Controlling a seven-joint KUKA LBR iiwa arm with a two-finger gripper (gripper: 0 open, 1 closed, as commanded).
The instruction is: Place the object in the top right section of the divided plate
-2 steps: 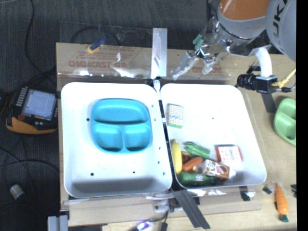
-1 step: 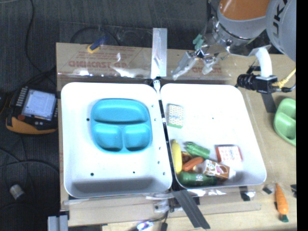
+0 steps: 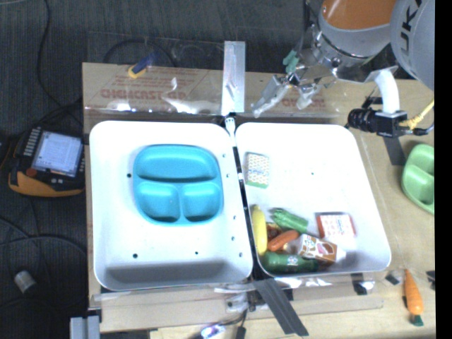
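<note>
The blue divided plate (image 3: 176,183) lies in the left bin (image 3: 113,260), with one wide section at the back and two smaller ones at the front; nothing lies in it. My gripper (image 3: 284,102) hangs above the back rim of the right bin (image 3: 360,161), fingers spread open with nothing between them. The right bin holds a green-and-white packet (image 3: 258,169) near its left wall. A heap sits at its front: a yellow banana (image 3: 259,229), a green vegetable (image 3: 290,220), an orange carrot (image 3: 282,240), a red box (image 3: 335,225), a small carton (image 3: 317,248) and a dark green cucumber (image 3: 289,263).
A clear plastic sheet (image 3: 162,90) lies on the cardboard behind the bins. A green container (image 3: 421,175) and a small carrot toy (image 3: 413,299) sit on the bench to the right. A handheld screen device (image 3: 53,155) lies on the floor at the left.
</note>
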